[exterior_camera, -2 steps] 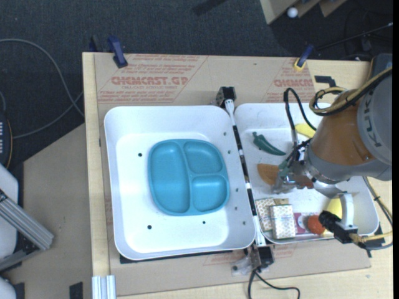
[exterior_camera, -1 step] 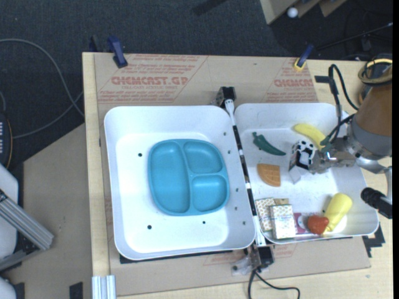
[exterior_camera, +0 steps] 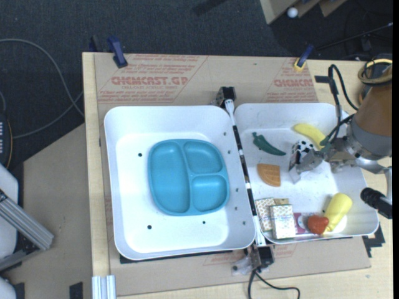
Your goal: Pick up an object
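Two shallow white bins are sitting side by side on the bench: the left bin [exterior_camera: 124,229] is holding one blue divided plate [exterior_camera: 187,176], and the right bin [exterior_camera: 280,114] is holding the loose items. The arm [exterior_camera: 374,126] is reaching in from the right, and its gripper [exterior_camera: 298,166] is hanging low over the middle of the right bin, just beside a small black-and-white toy [exterior_camera: 303,147]; whether it is spread or closed cannot be told at this size, and nothing is visibly sitting in it.

Any of these pieces would serve as the task's object, and the black-and-white toy and the orange wedge [exterior_camera: 270,174] are lying nearest. A good pick probably means centring over one piece, well apart from its neighbours, before closing.

Counting downward in size: one carton [exterior_camera: 277,217] by the near wall, two yellow pieces, the banana [exterior_camera: 310,132] and a yellow bottle-like toy [exterior_camera: 336,209], one green pepper [exterior_camera: 268,144], one orange wedge, one red piece [exterior_camera: 318,224], one black-and-white toy.
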